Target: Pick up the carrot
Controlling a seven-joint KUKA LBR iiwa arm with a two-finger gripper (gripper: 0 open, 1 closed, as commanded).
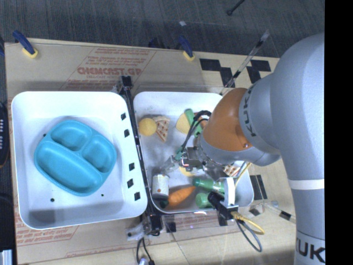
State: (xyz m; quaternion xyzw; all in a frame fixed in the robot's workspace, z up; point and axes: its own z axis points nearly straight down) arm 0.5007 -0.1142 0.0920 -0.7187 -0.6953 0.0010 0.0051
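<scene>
The carrot [181,195] lies on its side near the front wall of the right bin [165,99], its thick end toward the arm and its tip pointing at a small silver can [160,185] that sits just beside it, touching or nearly so. On the carrot's other side, close against it, are green toy pieces [208,185] and, a little farther back from the carrot, something yellow [186,171] under the wrist. The gripper [190,160] hangs behind the carrot, above that yellow piece, and not yet over the carrot itself. Whether the claw is released or clenched I cannot tell; the wrist and cables hide it.

The risks come from crowding. A descent from here would likely land on the yellow or green pieces instead of the carrot. Even once over the carrot, one side of the claw could strike the can or the bin's front wall and stop short. The carrot is tapered and smooth, so a pinch near the thin tip may squeeze it out sideways. Farther back from the carrot, a lemon [146,127] and a waffle-like wedge [161,128] lie well apart and pose no trouble. The blue divided plate [75,157] sits in the left bin [22,148].
</scene>
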